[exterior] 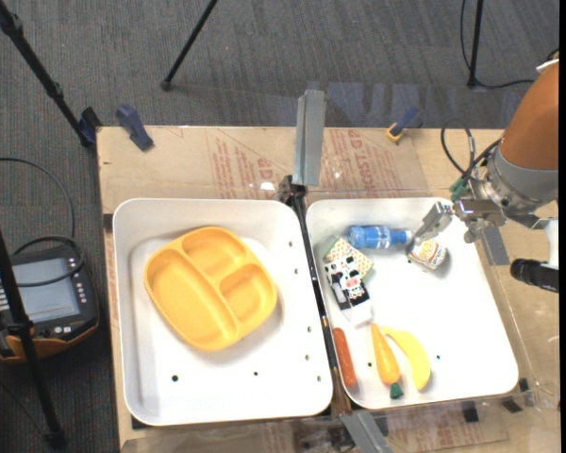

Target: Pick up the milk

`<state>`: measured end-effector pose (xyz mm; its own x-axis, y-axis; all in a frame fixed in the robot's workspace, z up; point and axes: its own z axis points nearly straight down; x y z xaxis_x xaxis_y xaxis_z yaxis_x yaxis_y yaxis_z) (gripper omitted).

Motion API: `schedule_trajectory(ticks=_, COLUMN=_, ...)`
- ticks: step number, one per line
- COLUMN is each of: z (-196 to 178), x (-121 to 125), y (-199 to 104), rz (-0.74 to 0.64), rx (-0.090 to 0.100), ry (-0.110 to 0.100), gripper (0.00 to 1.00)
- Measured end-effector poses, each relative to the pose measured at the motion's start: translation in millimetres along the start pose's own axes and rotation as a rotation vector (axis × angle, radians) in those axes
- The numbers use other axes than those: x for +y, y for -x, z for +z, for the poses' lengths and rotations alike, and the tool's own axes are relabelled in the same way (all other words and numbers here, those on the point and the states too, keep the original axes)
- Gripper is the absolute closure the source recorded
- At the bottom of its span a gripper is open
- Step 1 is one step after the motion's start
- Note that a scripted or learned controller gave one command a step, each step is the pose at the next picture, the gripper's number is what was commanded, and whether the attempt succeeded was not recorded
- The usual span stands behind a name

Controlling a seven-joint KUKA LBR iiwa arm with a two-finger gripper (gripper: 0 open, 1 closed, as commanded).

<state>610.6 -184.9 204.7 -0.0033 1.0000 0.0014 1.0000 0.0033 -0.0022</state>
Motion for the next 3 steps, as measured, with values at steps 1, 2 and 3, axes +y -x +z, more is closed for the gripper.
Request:
schedule_trajectory(ticks=1, z=118.2, x=-20.1, y=-40.5, rz=0.131, rx=0.000, ry=-0.001, gripper=0.00)
schedule_trajectory(ticks=2, z=27.0, x=-21.4, y=-63.8, rz=0.208, rx=-0.001, ry=0.000, gripper=0.00)
schedule_trajectory(ticks=3, z=18.8, x=-10.2, y=-139.2, rz=0.178, rx=0.000, ry=-0.002, gripper=0.00)
